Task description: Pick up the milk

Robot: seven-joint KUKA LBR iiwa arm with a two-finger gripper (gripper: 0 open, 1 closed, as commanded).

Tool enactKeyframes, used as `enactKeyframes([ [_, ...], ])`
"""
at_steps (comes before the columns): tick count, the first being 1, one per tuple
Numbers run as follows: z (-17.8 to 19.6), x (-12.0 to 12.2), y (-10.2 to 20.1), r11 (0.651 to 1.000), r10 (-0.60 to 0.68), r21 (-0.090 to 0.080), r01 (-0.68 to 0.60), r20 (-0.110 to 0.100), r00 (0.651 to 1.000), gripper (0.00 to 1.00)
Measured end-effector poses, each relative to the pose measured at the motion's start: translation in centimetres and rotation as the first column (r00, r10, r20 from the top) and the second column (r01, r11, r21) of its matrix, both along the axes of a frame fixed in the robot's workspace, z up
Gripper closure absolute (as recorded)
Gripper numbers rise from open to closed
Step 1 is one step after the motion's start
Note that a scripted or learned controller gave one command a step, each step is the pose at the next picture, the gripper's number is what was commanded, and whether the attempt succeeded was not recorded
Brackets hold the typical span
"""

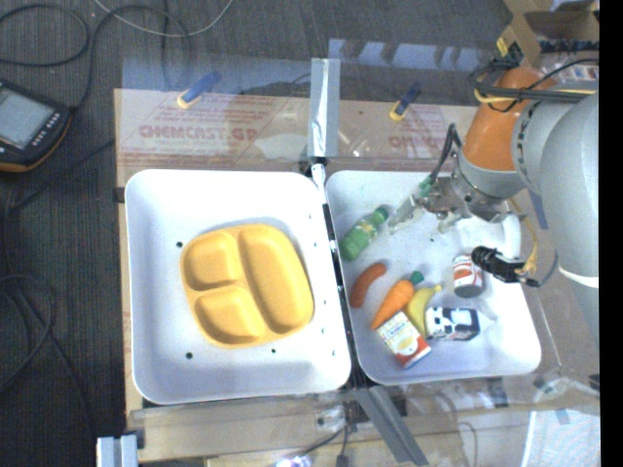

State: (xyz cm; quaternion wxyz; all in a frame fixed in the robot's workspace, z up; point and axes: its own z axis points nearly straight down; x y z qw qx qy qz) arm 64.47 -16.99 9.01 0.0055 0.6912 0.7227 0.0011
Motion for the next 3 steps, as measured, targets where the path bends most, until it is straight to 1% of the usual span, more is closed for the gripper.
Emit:
enactKeyframes([
  [1, 3.9, -7.7, -4.2, 0.947, 0.320, 0.005, -0.320, -0.009, 0.947, 0.00],
  [2, 0.4, -12.3, -5.1, 0.911, 0.413, 0.006, -0.413, -0.005, 0.911, 0.00],
  [3, 1.5, -12.0, -5.2, 0.911, 0.413, 0.001, -0.413, 0.000, 0.911, 1.00],
])
